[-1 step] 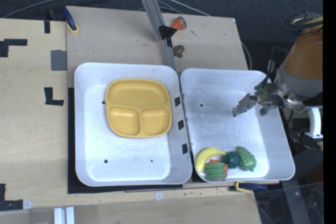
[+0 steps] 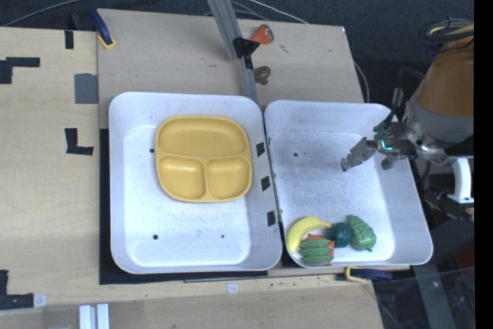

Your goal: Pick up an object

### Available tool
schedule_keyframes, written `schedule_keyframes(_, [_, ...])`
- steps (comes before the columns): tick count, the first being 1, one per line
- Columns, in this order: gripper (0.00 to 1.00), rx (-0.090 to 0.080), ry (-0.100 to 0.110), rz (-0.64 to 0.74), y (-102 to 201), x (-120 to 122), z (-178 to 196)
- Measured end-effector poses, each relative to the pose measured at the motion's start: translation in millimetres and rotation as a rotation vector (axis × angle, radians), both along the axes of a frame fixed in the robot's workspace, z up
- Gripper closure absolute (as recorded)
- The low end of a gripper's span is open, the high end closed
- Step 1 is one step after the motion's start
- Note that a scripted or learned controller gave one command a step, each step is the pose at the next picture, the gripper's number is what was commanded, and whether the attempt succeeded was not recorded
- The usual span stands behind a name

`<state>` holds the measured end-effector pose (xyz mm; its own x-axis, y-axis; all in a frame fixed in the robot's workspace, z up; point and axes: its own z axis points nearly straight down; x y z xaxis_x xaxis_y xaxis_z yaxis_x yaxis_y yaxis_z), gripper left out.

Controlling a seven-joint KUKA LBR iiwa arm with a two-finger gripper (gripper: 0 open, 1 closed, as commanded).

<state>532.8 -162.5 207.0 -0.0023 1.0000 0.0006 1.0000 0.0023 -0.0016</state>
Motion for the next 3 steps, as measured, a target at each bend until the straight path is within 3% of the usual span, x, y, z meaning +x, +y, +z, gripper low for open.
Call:
schedule_keyframes(2, [0.0, -0.001, 0.002, -0.001, 4.2, -0.6, -117.0])
schedule_keyframes(3, [1.0, 0.0, 0.002, 0.0, 4.7, -0.4, -105.3])
